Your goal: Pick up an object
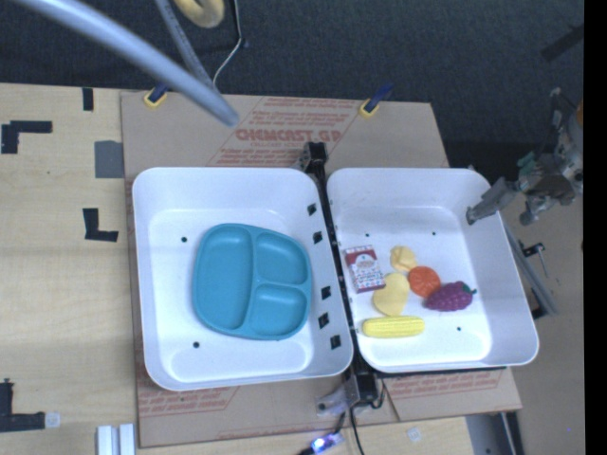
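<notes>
Gripper point(548, 186) outside right bin point(503, 254) rim, opening unclear; toys point(408, 292) cluster mid-bin, margins free.

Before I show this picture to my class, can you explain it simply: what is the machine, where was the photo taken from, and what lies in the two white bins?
The photo is taken from one fixed camera above the bench, looking down at a slant. The machine is a robot arm reaching in from the right; its claw hangs over the right bin's upper right corner, and nothing is seen held in it. The left bin holds a blue divided tray. The right bin holds toy food: a small red box, an orange piece, purple grapes, a yellow corn cob and two pale yellow pieces.
</notes>
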You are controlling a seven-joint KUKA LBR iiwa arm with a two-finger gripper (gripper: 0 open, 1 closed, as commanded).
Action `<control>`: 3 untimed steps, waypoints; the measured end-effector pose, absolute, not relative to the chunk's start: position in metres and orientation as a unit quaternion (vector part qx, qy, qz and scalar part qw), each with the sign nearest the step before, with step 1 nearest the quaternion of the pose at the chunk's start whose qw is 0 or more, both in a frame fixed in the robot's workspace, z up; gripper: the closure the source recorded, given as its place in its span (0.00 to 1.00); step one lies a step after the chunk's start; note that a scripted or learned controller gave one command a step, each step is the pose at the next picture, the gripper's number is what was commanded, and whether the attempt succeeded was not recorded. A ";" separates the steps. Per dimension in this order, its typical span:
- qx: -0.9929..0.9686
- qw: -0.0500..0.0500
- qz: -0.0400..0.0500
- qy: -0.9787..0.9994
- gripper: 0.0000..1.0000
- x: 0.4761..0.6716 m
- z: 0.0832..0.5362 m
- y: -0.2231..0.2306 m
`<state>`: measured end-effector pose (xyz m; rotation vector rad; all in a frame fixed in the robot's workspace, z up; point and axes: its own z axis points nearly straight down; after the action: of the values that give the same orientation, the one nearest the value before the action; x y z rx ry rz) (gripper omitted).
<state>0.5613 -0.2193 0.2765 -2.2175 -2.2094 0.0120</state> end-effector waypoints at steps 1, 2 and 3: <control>-0.707 0.000 0.001 -0.707 0.00 0.563 0.284 -0.218; -0.707 0.002 0.002 -0.707 0.00 0.570 0.222 -0.218; -0.707 0.002 0.002 -0.707 0.00 0.567 0.178 -0.215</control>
<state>0.5666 -0.2153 0.1783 -2.2180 -2.2195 0.0053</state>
